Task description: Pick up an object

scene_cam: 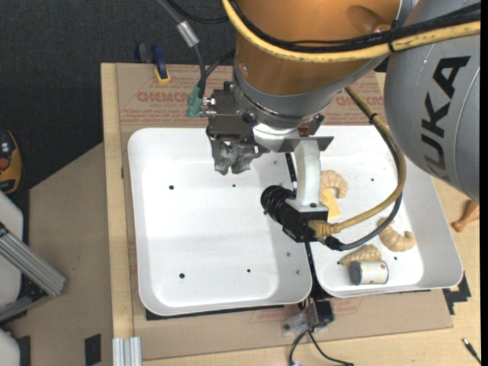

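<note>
Two white bins [152,204]; gripper [231,158] state cannot be determined; small cylinder [367,271] looks light, rigid, probably slippery: grasp across its round sides.

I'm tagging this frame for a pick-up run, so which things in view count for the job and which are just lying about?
Part of the job:
gripper, above the left bin
right bin
small cylinder
tan curled pieces, all in the right bin

Just lying about:
blue and yellow clamp at the board's far edge
cardboard board under the bins

Robot lab (KUKA arm [320,44], bins [152,227])
</note>
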`<action>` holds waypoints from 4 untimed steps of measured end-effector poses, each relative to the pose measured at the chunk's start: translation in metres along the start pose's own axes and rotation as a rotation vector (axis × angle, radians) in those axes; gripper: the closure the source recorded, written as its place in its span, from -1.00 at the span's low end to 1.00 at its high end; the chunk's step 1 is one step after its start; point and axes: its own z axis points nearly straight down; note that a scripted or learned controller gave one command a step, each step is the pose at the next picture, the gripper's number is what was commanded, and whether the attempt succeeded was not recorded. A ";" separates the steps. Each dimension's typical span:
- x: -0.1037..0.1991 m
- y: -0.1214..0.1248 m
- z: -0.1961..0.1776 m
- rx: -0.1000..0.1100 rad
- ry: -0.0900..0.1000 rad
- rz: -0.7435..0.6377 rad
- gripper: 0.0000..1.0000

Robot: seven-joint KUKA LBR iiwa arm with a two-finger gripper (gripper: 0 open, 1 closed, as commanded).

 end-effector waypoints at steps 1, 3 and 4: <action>0.000 0.001 0.097 -0.001 0.000 0.000 1.00; 0.000 0.001 0.079 0.000 0.000 0.000 1.00; 0.001 0.002 0.090 -0.008 0.005 0.000 1.00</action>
